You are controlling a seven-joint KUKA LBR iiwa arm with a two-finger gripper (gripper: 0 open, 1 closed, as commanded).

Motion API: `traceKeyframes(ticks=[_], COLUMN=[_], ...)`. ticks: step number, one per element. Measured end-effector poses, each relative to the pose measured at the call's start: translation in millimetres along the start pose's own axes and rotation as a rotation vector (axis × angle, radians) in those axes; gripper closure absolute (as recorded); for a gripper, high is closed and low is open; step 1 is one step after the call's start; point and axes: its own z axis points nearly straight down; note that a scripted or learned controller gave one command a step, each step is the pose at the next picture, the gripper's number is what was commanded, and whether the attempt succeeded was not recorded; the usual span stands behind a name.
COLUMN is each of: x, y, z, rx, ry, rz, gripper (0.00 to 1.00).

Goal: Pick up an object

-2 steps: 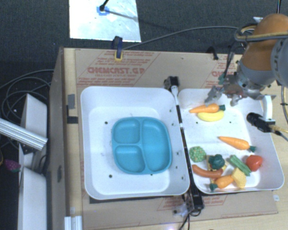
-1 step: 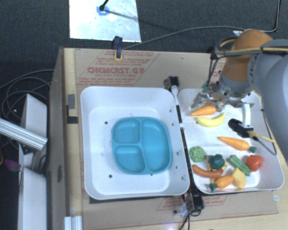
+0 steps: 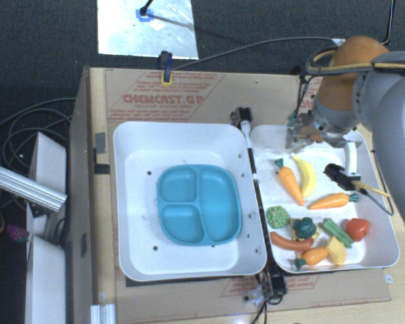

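Hovering over the far end of the right shallow white bin, the end effector hangs low; finger state cannot be told, blurred. Just in front of it lie a yellow plastic banana and an orange toy carrot, touching side by side. Further toward the near rim: second orange carrot, green broccoli piece, red tomato, yellow corn cob. To its left, the other white bin holds a blue divided plastic plate. Both bins on the counter.
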Motion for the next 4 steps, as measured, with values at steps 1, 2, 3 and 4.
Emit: traceKeyframes(ticks=[1, 2, 3, 4], x=[0, 22, 3, 4], y=[0, -42, -47, -46], z=[0, -22, 18, 7], rx=[0.001, 0.016, 0.018, 0.014], ry=[0.0, 0.009, 0.009, 0.009], rz=[0.0, 0.002, 0.002, 0.002], gripper=[0.0, 0.0, 0.0, 1.0])
